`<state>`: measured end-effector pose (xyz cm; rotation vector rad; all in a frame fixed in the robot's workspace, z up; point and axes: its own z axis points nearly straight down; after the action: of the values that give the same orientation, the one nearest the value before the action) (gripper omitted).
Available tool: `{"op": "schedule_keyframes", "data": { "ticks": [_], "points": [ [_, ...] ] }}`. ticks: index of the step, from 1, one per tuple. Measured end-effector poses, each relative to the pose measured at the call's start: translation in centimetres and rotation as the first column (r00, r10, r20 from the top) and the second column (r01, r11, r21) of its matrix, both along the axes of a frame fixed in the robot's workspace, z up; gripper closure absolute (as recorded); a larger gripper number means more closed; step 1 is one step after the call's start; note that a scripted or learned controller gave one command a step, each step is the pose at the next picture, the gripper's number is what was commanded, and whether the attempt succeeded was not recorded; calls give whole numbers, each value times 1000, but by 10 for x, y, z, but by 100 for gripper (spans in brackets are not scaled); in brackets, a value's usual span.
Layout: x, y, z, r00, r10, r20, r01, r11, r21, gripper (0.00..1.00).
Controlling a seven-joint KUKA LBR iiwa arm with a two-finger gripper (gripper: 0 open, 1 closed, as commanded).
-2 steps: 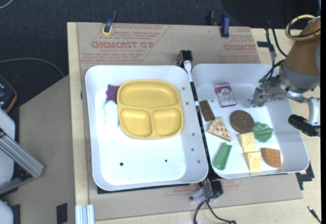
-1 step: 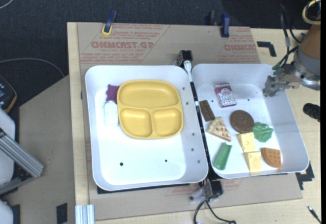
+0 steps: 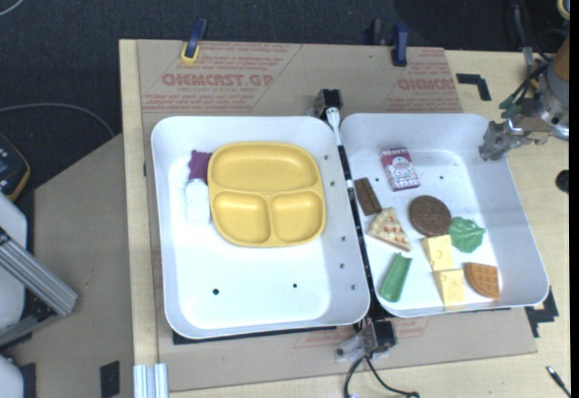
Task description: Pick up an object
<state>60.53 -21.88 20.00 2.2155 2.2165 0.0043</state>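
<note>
Claw (image 3: pixel 496 141) hovers at the right bin (image 3: pixel 520 206) upper right rim; its state cannot be told. Candidate objects, including the brown patty (image 3: pixel 429 214), cluster mid-bin within reach, well apart from the claw.

A divided tray (image 3: pixel 267 191) lies in the left bin (image 3: pixel 181 297), toward the frame's top. Small food pieces, among them a cookie (image 3: pixel 429 214), cluster in the right bin (image 3: pixel 507 197).
</note>
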Motion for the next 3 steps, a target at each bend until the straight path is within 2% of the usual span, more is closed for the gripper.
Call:
{"op": "schedule_keyframes", "data": {
  "ticks": [1, 2, 3],
  "points": [
    [1, -1, 27, 1000, 0, -2, 0, 1000, 0, 100],
    [6, 60, 21, 1000, 6, -9, -6, 1000, 6, 100],
    [2, 107, 15, 1000, 5, -10, -5, 1000, 6, 100]
  ]
}}
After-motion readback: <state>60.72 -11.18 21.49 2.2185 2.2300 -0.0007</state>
